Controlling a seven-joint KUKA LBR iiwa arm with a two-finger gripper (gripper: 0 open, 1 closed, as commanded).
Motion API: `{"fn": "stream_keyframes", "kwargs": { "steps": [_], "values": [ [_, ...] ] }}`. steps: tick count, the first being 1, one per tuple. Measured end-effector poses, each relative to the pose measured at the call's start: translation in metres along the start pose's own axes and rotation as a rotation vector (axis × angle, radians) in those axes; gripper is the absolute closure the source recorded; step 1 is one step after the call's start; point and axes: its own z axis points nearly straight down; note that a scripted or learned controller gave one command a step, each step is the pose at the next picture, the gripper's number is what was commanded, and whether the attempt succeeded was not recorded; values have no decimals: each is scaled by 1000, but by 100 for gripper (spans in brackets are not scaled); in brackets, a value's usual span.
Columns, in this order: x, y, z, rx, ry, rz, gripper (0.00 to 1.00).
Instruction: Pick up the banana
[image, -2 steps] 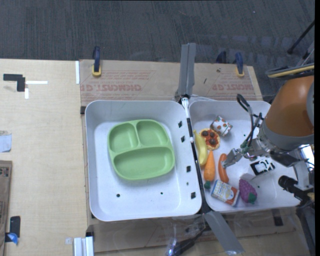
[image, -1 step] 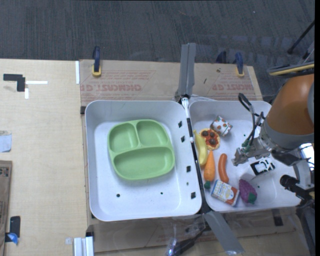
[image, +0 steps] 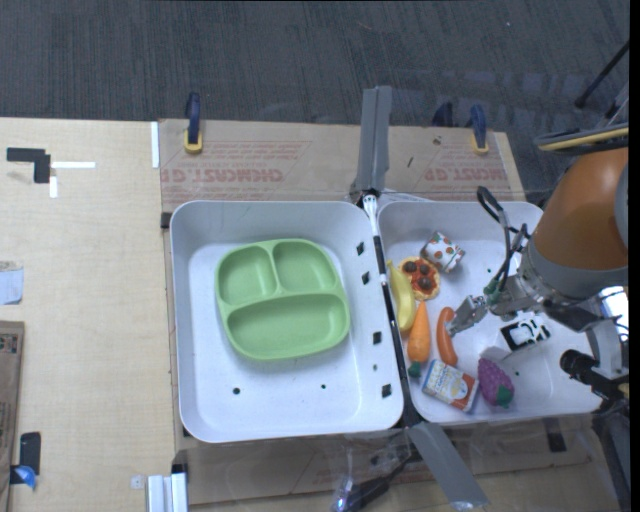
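Nearest the camera, along the front edge of the right bin (image: 530, 405), lie a small juice carton (image: 447, 384) and, just beside it to the right, a purple toy eggplant (image: 497, 382). Behind the carton, a toy carrot (image: 419, 334) and a slimmer orange-red toy (image: 446, 337) lie side by side, pointing front to back. The banana (image: 402, 297) lies close to this bin's left wall, running front to back, its near end touching the top of the carrot. A pizza slice (image: 420, 279) with red toppings rests against the banana's right side. Further back sits a small crumpled red-and-white packet (image: 442, 252).

The gripper (image: 470, 314) hangs low over the middle of the right bin, just right of the slim orange-red toy and well apart from the banana. Whether its fingers are apart or together cannot be told at this size. The arm's orange band (image: 590, 215) shows over the bin's right edge.

The left bin (image: 190, 330) holds a green divided plate (image: 283, 297) with three compartments, lying near the middle. Both bins sit on a worktop (image: 80, 300) of pale wood, with blue clamps (image: 192, 110) at the rear edge.
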Motion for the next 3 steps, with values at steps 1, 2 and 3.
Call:
{"fn": "stream_keyframes", "kwargs": {
  "steps": [1,2,3],
  "values": [
    [45,72,-31,-7,-4,15,0],
    [133,62,-30,-6,-5,-12,0],
    [89,14,-30,-5,-4,0,0]
  ]
}}
